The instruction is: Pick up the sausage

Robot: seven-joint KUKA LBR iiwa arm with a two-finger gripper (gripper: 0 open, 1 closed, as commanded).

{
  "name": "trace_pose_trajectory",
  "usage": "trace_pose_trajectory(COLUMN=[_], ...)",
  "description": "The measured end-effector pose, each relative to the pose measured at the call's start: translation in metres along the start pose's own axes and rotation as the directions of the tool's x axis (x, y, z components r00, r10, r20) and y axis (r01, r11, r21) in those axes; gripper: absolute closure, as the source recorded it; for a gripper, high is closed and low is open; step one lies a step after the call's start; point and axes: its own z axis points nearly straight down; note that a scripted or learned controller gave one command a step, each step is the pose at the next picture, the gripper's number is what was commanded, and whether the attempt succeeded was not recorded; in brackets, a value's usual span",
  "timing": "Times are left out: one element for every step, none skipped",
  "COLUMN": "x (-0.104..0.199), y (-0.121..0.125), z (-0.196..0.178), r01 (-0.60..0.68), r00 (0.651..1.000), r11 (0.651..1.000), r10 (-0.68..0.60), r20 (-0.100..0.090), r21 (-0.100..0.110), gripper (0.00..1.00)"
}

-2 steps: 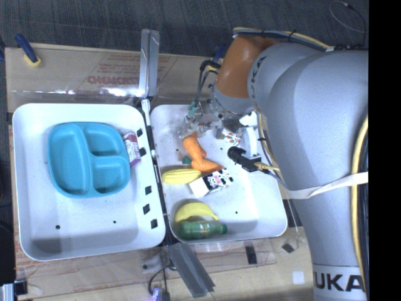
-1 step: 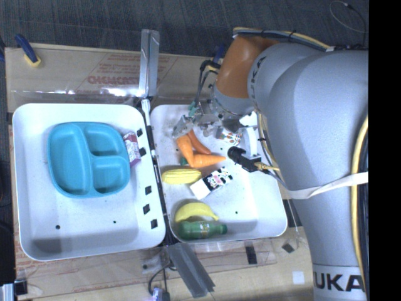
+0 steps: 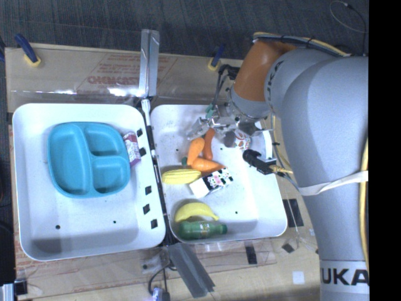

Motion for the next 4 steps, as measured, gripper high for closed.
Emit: trace_pose_trajectory(x=[-0.004,0.013,-0.042,-0.040], y=[0.008,0.003,-0.001,0.000], z=[-0.003,0.002,0.000,-0.011], r01=[-0.227,-0.309,-0.249,-0.242], r00=[0.974,0.951,0.968,0.970], r11=[0.974,0.951,0.969,0.970], r10=[0.227,0.309,0.249,0.242], r20=[-0.010,0.006,0.007,0.007], r21=[-0.007,0.004,-0.002,-0.001], gripper=[0.00,0.00,0.00,1.00])
